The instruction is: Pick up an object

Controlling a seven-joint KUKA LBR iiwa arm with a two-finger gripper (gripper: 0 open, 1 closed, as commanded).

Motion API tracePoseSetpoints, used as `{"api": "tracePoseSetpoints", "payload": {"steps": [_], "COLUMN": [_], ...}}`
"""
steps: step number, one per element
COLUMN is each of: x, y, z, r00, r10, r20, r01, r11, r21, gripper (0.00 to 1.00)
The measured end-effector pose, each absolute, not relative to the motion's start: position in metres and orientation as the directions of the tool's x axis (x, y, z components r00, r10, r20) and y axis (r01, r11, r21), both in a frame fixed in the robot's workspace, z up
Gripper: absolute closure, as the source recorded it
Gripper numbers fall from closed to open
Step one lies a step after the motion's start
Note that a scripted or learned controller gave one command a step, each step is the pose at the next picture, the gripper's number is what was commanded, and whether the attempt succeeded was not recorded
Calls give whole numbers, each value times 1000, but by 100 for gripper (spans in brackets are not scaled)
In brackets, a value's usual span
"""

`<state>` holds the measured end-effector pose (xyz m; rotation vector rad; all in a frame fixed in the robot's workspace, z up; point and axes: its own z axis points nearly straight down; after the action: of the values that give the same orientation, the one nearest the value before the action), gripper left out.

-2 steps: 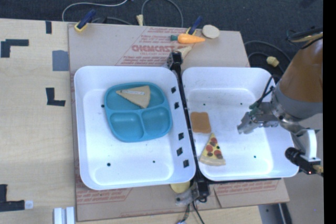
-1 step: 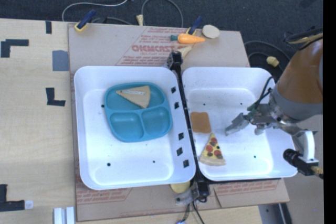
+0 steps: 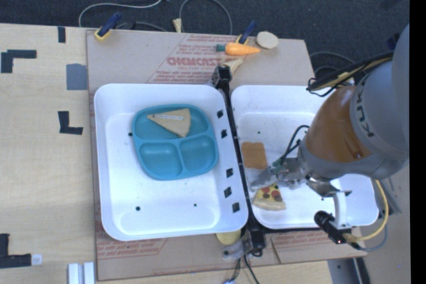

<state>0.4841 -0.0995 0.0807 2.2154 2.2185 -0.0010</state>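
A pizza slice (image 3: 269,198) with red toppings lies flat just below the jaws, near the right bin's front-left corner. A tan toast square (image 3: 253,155) lies flat just up-left of the jaws

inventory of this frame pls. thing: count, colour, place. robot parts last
white bins: 2, white, side by side on the cardboard sheet
divided plate: 1, blue, in the left bin
sandwich wedge: 1, tan, in the plate's top compartment
toast slice: 1, brown, right bin, near the divider
pizza slice: 1, yellowish with red spots, right bin, near corner by the divider
toy carrot: 1, orange, on the cardboard behind the bins
round disc: 1, beige, just right of the carrot
clamps: 2 seen, blue and yellow, cardboard's far edge
cardboard sheet: 1, brown, under the bins
arm: 1, grey with orange band, over the right bin
gripper: 1, dark, low between toast and pizza; finger state unclear
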Motion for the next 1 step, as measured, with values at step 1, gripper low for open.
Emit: {"api": "tracePoseSetpoints", "payload": {"steps": [1], "x": [565], "y": [-135], "z": [175], "r00": [-2], "r10": [1000], "r20": [-5], "r01": [1000], "r11": [2], "r21": [13], "gripper": [0]}}
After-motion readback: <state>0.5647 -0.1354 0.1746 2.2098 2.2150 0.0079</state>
